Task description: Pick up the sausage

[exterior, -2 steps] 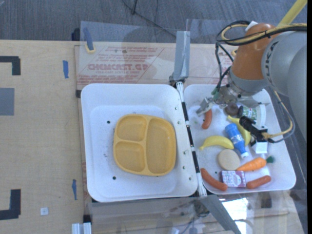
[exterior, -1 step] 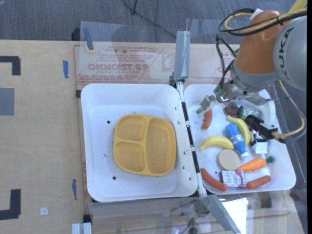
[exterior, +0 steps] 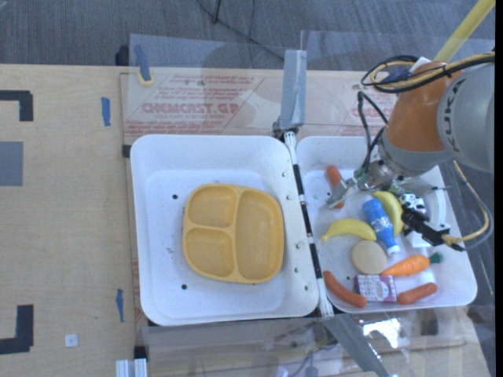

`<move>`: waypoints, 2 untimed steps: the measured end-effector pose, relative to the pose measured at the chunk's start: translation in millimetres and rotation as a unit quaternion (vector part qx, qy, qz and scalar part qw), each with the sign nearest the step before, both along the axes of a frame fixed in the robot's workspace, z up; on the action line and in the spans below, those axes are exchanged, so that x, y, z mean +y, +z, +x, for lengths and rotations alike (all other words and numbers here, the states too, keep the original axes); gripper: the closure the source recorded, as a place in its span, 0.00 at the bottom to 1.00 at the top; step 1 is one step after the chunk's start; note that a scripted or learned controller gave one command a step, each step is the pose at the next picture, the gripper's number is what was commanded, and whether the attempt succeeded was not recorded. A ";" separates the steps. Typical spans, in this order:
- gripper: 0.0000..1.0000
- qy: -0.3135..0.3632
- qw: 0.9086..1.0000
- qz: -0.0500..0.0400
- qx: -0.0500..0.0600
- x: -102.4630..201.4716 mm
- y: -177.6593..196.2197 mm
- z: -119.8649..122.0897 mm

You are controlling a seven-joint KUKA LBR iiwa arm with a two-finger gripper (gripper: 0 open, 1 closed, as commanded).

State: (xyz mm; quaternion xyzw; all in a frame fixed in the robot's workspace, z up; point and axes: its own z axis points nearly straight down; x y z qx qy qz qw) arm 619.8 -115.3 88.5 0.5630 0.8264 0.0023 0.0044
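hand [exterior: 343, 192] low over right bin [exterior: 464, 289], beside a small sausage [exterior: 334, 174]; finger state impossible to tell

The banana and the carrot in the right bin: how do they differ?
The banana is yellow and curved; the carrot is orange, straight and tapered. The banana lies nearer the bin's middle divider, left of a blue bottle, while the carrot lies nearer the outer side, above a red sausage. Both lie flat in the right bin, on either side of a round tan cookie.
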 end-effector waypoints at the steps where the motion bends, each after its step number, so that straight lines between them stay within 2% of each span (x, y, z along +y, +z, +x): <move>1: 1.00 -0.002 1.000 -0.001 -0.004 -2.3 12.0 1.7; 2: 0.00 -0.002 1.000 -0.001 -0.004 -2.3 12.0 1.7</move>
